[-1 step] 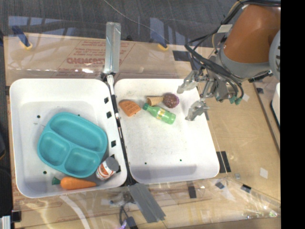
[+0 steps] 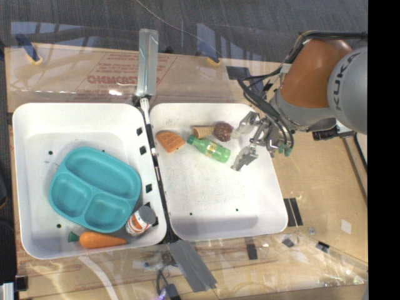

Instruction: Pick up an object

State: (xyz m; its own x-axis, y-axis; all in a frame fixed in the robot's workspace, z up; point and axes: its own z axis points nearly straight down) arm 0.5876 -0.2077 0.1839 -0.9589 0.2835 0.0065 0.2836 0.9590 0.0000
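The green bottle lies just left of your gripper, flat in the right bin, with the dark round object and a cork-like piece up and to the left of the tool, and an orange wedge farther left. Nothing is picked up yet: your gripper's fingers stand apart with nothing between them. Judging from that, the whole grasp and lift remain. Your arm reaches in from the right, wrist bent down over the bin's right side.
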